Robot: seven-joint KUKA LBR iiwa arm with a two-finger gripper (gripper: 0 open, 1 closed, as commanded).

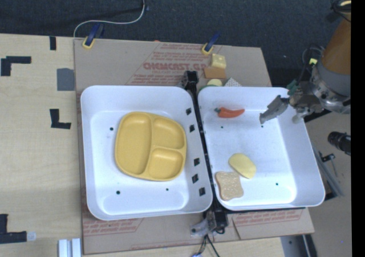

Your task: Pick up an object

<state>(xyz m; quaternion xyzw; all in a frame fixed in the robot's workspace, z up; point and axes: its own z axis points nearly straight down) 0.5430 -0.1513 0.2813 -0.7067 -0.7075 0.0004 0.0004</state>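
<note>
A brown cardboard sheet (171, 65) was seen laid over the bench, with 2 shallow white bins set on it side by side. The left bin (97, 153) was occupied by a yellow divided plate (150, 146) with 3 compartments, placed roughly at its middle. The right bin (285, 164) was found to hold 3 small items. The grey arm (336, 62), with its orange band, was recorded entering from the right, above the far right corner of the right bin. The gripper (282, 110) was held over the far right part of that bin; its 2 fingers were seen spread apart, 1 pointing left toward the bin floor, and nothing was noted between them. A slice of toast (229, 185) was logged at the near left of the right bin, just beside a yellow oval piece (242, 165) lying slightly farther and to the right. A red pepper (230, 113) was noted at the far left of the same bin, well apart from the gripper. Beyond the bins' far edge, small blocks (216, 66) were seen on the cardboard. 2 clamps (91, 37) were seen at the cardboard's far edge.
</note>
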